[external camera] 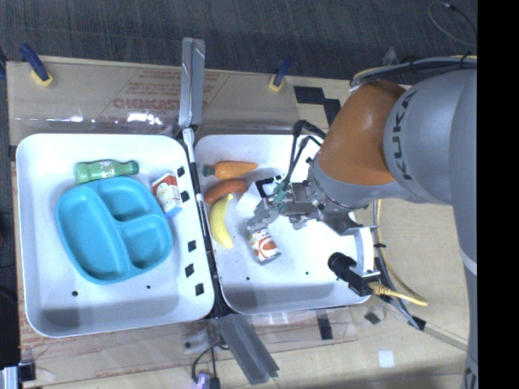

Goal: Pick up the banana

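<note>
Right bin (243, 298) holds banana (220, 221) just left of the gripper (266, 211), grip state unclear.

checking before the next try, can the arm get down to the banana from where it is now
Probably yes. The banana lies flat in the right bin near its left wall, nothing on top. The gripper hovers just to its right. The sausage touches its upper end, and the can sits close by.

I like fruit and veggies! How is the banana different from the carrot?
The banana is yellow; the carrot is orange. The banana lies up and down in the view and curves; the carrot lies across it, fairly straight. The carrot is nearer the bin's far edge, the banana nearer the middle. Both lie loose in the right bin.
</note>
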### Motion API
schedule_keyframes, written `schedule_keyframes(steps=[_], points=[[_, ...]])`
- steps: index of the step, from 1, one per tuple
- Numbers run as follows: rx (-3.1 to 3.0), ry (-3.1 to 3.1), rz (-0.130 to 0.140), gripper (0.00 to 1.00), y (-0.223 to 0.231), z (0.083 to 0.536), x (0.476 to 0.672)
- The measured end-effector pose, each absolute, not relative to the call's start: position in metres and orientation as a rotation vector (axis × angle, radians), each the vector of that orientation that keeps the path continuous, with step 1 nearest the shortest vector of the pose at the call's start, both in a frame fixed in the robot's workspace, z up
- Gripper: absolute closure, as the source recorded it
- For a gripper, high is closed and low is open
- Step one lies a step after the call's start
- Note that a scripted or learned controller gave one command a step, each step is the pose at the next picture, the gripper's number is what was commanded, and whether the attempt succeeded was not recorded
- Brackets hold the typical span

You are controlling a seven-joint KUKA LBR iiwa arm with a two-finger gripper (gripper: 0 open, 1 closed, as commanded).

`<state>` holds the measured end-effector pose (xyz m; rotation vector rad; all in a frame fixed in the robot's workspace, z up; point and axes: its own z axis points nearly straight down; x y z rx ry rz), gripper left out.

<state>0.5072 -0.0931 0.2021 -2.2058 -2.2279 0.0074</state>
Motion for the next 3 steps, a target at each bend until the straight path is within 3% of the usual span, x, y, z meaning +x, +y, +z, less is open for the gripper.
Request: schedule_keyframes(steps=[1,2,3], points=[[-2.159,-2.278,0.007,0.00,-0.033,0.190,0.547],[-1.774,-2.586,0.003,0.00,-0.114,0.090,0.532],[-1.770,-2.591,0.004,0.00,-0.043,0.190,0.577]])
